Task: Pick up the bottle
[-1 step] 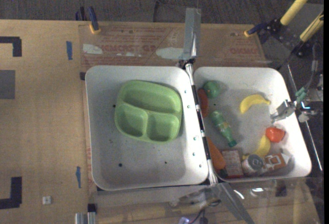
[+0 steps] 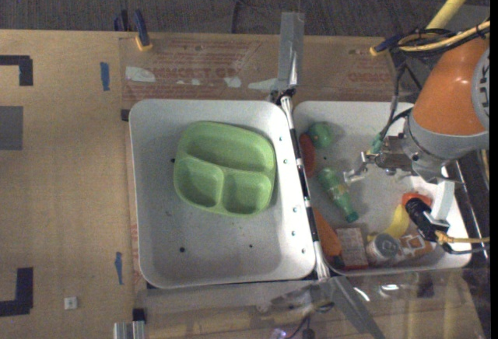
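The green bottle (image 2: 336,191) lies on its side in the right bin (image 2: 373,116), cap end pointing down-right, near the dividing wall; the gripper (image 2: 366,165) hangs just right of its upper end, apart from it, whether spread or closed I cannot tell; the green divided plate (image 2: 225,167) sits in the left bin (image 2: 156,197).

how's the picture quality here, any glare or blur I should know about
Camera view: soft overall, slightly blurred; the gripper near the green bottle is smeared, fingers unreadable; glare on the clear sheet below the right bin; the green tray is evenly lit, with faint shadow.
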Controlling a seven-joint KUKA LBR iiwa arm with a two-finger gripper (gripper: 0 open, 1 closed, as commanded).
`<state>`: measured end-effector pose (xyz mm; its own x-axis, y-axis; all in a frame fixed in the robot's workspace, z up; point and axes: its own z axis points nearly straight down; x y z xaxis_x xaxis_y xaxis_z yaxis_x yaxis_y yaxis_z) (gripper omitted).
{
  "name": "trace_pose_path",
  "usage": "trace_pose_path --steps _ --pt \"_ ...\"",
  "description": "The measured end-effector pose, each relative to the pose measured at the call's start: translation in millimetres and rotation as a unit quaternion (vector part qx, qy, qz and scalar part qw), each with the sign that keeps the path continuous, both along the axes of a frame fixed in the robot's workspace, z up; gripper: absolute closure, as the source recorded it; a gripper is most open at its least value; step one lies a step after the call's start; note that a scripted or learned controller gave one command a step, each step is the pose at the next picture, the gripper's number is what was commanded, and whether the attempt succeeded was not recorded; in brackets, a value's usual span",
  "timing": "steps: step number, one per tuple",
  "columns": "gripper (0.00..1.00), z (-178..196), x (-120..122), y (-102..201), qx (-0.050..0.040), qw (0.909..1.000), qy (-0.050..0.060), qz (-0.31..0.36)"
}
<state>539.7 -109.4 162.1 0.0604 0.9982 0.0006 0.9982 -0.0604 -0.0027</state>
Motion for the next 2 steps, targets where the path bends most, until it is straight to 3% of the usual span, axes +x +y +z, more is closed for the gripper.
trace_pose_path --steps 1,2 --pt "0.00 -72.1 6.9 17.6 0.0004 0.9999 -0.007 -0.009" --pt "1.00 -61.2 7.3 12.8 -0.0033 0.9999 -0.009 -0.013"
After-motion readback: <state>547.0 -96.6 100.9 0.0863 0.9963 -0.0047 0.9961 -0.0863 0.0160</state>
